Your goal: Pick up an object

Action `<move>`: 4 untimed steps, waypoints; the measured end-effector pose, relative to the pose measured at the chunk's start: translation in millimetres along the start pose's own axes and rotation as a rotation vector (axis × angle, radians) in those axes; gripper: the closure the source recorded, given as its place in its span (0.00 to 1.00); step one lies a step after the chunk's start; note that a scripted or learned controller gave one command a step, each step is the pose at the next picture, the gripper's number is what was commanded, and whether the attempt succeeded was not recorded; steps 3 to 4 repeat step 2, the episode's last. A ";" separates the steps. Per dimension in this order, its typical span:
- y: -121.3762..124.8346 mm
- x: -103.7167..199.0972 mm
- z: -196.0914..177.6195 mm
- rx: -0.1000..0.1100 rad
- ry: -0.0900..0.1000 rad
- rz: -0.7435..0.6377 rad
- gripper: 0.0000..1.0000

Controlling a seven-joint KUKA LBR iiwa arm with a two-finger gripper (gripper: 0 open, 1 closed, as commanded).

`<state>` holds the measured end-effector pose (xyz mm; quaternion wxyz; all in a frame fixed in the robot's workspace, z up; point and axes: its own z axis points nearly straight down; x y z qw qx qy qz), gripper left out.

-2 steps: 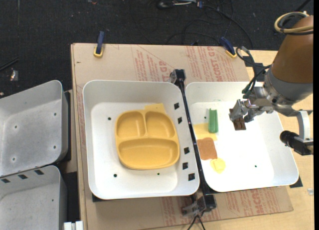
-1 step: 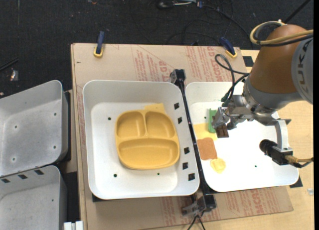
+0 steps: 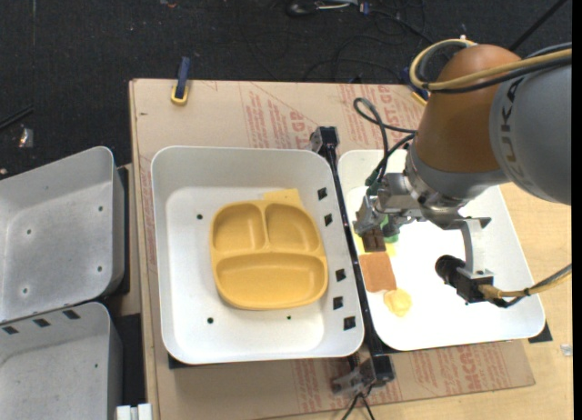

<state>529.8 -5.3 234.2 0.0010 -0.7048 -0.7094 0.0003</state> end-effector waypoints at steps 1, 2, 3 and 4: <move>-11.0 41.5 -0.3 0.000 -0.001 0.002 1.00; -19.2 85.7 7.0 0.000 0.000 0.000 1.00; -19.2 85.7 7.0 0.000 0.000 0.000 1.00; -19.2 85.7 7.0 0.000 0.000 0.000 1.00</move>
